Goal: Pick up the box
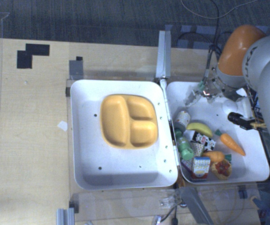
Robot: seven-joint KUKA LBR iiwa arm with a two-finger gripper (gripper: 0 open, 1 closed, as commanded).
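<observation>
Box (201,167) sits at the right bin's near edge, well below the claw (205,92); can't tell its grip state, too blurry.

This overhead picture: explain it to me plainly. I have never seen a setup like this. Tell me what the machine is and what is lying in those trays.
The camera looks down at a slant on a wooden bench. The big grey shape with an orange band is a robot arm, reaching in from the right. Its gripper hangs over the far end of the right white bin; nothing shows between its fingers. The left white bin holds a yellow divided tray. The right one holds a heap of toy food: a banana, a carrot and a small box with a red and blue label near the front edge. The box is what it should pick up, and it lies untouched.
</observation>
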